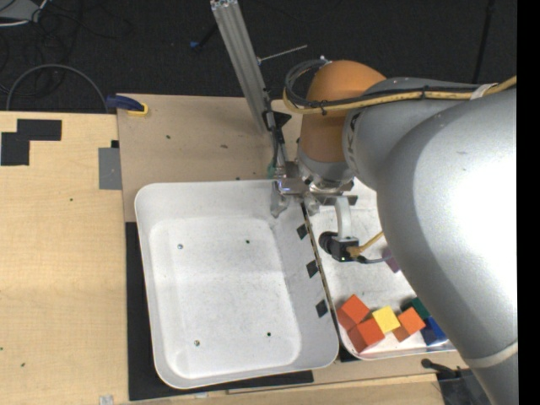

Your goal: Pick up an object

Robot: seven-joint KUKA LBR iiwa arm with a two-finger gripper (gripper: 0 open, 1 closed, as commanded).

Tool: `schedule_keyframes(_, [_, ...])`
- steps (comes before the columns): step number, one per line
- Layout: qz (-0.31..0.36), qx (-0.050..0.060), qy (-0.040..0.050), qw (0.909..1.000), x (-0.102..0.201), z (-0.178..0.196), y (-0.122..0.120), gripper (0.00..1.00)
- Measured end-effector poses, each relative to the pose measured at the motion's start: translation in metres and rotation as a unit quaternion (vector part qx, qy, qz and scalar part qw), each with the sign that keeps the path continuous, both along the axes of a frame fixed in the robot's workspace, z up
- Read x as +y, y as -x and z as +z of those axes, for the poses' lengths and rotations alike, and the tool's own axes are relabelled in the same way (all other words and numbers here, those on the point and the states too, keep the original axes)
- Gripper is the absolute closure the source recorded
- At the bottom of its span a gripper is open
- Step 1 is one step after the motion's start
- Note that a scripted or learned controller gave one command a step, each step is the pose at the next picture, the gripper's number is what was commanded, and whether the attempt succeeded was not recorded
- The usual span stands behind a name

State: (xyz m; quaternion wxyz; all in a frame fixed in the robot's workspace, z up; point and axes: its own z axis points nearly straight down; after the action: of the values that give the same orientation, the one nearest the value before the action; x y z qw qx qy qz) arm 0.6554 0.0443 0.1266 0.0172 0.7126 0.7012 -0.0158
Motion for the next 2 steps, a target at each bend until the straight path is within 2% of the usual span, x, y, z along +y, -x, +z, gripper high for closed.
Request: schedule_keyframes(2, [0.0,0.0,0.0001,1.0,-0.0001,0.0,0.0,1.0])
